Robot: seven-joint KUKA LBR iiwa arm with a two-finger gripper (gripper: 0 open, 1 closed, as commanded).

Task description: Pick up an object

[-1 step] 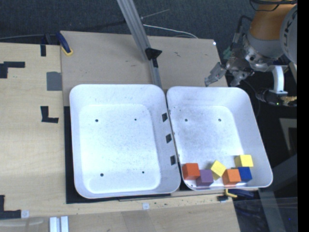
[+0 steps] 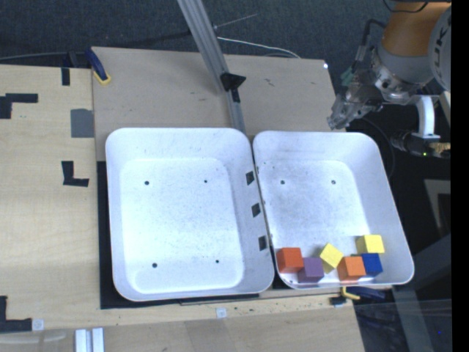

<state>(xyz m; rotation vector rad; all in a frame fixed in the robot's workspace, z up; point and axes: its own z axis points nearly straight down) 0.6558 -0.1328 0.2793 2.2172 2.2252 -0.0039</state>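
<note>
The arm (image 2: 410, 35) comes in at top right w/ its orange band visible; the gripper (image 2: 344, 116) hangs just beyond the far rim of the right bin (image 2: 366, 152), over the bench. Too blurred and small to tell how it's set; nothing is seen in it.

The objs sit clustered along the near edge of the right bin: an orange block (image 2: 290, 259) at the left, a purple block (image 2: 313, 268) touching it, a yellow block (image 2: 331, 255) tilted just behind, then a 2nd orange block (image 2: 352, 267) w/ a blue block (image 2: 371, 264) beside it and a 2nd yellow block (image 2: 371, 243) behind those. All are well apart from the gripper.

The left bin (image 2: 176, 211) sits alongside, touching the right one. A metal pole (image 2: 209, 42) slants across the bench behind them.
</note>
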